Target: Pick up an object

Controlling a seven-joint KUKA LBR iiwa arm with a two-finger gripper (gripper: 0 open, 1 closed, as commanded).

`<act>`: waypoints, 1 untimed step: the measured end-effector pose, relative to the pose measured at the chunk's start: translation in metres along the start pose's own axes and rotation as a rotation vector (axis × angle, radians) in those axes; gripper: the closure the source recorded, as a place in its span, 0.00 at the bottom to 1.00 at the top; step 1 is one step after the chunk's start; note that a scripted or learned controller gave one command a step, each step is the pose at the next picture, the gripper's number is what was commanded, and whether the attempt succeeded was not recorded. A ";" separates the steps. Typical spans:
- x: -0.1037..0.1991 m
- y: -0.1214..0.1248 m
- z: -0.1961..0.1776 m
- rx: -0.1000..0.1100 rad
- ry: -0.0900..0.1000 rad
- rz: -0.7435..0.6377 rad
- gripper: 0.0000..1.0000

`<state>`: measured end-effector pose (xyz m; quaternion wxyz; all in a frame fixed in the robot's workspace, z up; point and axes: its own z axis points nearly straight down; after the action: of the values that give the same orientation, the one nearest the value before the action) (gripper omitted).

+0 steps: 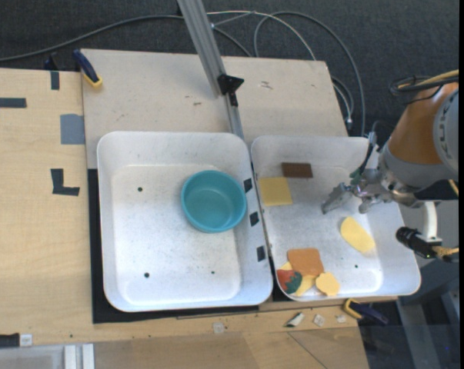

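Observation:
My gripper (347, 200) hangs over the right bin (393, 283), near its right side, with its fingers spread open and nothing between them. Just below it and slightly right lies a yellow oval object (358, 235). A yellow square pad (275, 191) and a small brown block (297, 170) sit to the gripper's left, at the bin's far left part. At the near edge lie an orange block (305, 260), a red-green-orange piece (292, 281) and a small yellow round piece (327, 284). A teal bowl (213, 200) stands in the left bin (124, 283).
A slanted metal pole (208, 44) crosses the bench behind the bins. Cables (324, 37) loop at the back right. A blue and yellow clamp (87, 69) lies at the bench's back left corner.

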<state>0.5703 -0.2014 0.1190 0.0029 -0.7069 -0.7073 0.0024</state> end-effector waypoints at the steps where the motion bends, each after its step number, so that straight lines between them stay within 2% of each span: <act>1: 0.000 0.001 0.031 -0.008 -0.003 -0.001 0.00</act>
<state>0.5707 -0.2009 0.0885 -0.0008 -0.7064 -0.7078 0.0007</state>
